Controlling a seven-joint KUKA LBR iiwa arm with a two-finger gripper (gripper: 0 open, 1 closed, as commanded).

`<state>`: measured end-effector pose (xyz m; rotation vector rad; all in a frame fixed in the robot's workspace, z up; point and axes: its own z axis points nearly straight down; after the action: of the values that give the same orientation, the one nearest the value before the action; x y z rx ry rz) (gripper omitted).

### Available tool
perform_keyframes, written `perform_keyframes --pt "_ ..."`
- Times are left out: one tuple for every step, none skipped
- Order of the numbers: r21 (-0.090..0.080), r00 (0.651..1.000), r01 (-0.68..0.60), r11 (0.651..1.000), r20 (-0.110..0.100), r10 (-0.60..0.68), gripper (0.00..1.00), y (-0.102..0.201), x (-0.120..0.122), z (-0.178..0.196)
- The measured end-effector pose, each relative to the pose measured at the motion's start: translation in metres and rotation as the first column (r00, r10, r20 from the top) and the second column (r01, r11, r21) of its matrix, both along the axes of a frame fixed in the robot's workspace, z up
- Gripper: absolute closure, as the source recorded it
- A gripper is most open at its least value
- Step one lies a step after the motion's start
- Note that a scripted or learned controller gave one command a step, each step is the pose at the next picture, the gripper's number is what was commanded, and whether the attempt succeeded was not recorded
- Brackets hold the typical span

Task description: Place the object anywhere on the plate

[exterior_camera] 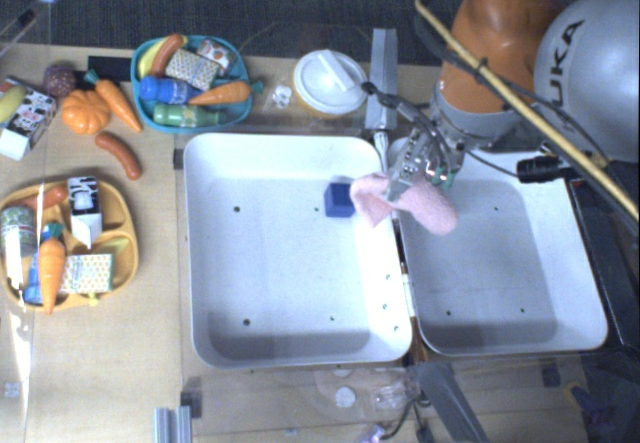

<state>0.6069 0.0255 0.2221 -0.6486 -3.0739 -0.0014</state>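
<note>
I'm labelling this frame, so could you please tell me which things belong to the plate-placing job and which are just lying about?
Job:
- gripper
- pink object at the gripper, over the bins' shared edge
- white plate behind the bins

Lying about:
- blue block in the left bin
- blue bowl of toy food
- yellow tray
- toy pumpkin

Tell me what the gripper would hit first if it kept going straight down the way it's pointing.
Likely the pink cloth, draped over the rims between the two bins, directly below the gripper; depth is hard to judge, and they may already touch.
</note>
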Motion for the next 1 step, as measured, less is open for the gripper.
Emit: perform_keyframes --pt "0.000 0.920 -0.391 0.920 0.003 0.391 1.00 0.0535 0.0072 -0.0098"
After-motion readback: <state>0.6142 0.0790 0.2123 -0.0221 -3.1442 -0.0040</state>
